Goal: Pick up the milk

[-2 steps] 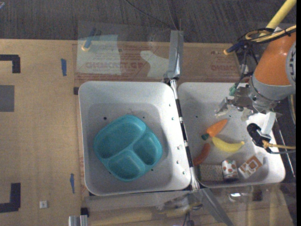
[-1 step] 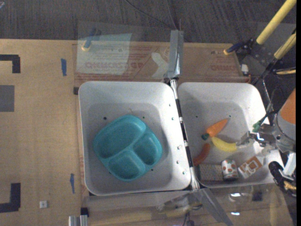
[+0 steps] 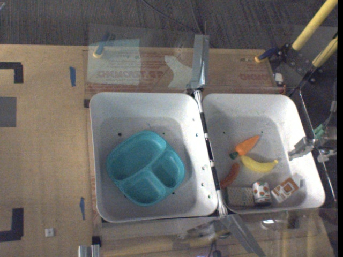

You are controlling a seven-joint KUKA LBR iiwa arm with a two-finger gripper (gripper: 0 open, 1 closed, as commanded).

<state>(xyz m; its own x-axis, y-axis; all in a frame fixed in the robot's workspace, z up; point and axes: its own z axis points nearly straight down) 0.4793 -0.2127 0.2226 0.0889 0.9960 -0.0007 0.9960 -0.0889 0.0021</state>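
- The jaws could not be made out, so whether they were spread or pressed together cannot be told; a grey metal part that may have belonged to the gripper [image 3: 301, 148] sat at the right rim of the right bin [image 3: 286, 107].
- The milk [image 3: 284, 189], a small white carton with orange-brown panels, lay tilted in the near right corner of the right bin, apart from that metal part.
- Just left of the milk stood a small can [image 3: 261, 193] with red and white markings, and left of that lay a flat grey box [image 3: 240, 196] against the near wall.
- A yellow banana [image 3: 259, 165] lay near the middle of the right bin, with an orange carrot [image 3: 246, 145] just behind it, its green end touching the banana's tip.
- A reddish sausage-shaped piece [image 3: 231, 175] lay at a slant by the divider between the bins.
- The left bin [image 3: 104, 111] held a teal divided plate [image 3: 145, 167] with three compartments.
- Both bins sat side by side on a wooden bench [image 3: 43, 143].
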